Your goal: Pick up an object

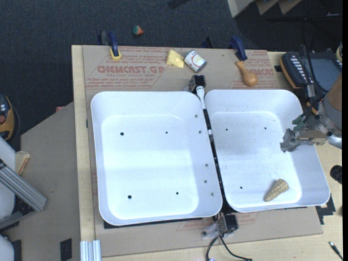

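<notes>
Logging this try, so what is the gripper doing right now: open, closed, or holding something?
Gripper: cannot be told; it sits over the right bin's right side, apart from the cone-shaped object lying on the bin floor.

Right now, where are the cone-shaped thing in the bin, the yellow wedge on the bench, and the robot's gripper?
cone (276, 190), camera view, middle of its ribbed side.
yellow wedge (175, 59), camera view, centre of its top face.
gripper (288, 143), camera view, at its tip over the right bin.
</notes>
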